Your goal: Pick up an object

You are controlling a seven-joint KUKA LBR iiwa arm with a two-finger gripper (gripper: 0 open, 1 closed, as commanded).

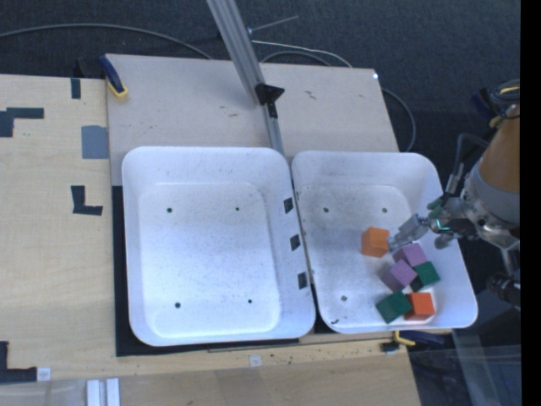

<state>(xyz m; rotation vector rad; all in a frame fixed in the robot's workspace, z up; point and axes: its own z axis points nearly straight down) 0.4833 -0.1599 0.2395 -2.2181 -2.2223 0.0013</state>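
Nearest your view, below the fingers, sit a green block (392,306) and an orange-red block (422,304); above these, two purple blocks (407,265) and a dark green block (426,274). Just left of the gripper (416,228), you find the orange cube (375,243) in the right bin (355,172). Whether the fingers are parted, you cannot tell. Farther left: the left bin (203,159).

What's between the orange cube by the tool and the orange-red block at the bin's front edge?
Two purple blocks and a green block lie between the orange cube and the orange-red block, seen from the camera view.
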